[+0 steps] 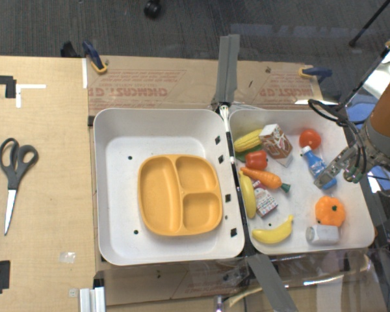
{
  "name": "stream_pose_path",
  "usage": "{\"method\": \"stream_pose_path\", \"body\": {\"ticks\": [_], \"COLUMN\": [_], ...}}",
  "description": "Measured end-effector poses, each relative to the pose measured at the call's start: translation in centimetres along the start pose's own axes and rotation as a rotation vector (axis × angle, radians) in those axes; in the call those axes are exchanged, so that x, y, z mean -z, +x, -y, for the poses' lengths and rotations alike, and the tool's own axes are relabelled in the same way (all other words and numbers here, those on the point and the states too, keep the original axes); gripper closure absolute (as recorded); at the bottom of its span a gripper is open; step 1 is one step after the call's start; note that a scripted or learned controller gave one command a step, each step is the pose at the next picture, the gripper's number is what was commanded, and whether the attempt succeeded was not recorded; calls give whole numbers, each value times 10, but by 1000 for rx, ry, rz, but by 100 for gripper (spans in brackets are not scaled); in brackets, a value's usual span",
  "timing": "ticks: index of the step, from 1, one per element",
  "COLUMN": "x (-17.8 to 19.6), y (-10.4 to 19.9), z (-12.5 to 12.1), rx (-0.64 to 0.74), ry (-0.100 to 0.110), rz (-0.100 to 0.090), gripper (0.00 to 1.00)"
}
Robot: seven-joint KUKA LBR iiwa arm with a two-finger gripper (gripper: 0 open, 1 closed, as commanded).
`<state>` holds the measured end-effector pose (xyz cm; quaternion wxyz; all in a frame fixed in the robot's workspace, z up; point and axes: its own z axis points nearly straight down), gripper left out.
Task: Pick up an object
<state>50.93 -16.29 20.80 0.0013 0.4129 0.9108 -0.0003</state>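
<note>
I see the metal two-finger gripper (326,177) low at the right white bin's (357,203) right edge, clamped on the blue-and-white plastic bottle (314,162); I read the round orange fruit (329,211) just below it.

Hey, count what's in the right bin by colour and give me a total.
Yellow: 3, corn, banana, banana
Red: 2
Orange: 2, carrot, orange
Blue bottle: 1
Brown-white: 2
White can: 1
Total: 11
</note>
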Motion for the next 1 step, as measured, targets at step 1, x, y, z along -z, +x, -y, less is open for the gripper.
{"method": "stream_pose_path", "body": {"ticks": [1], "x": [46], "y": [84], "z": [-74], "rx": [-107], "ry": [0], "rz": [0], "gripper": [100]}}
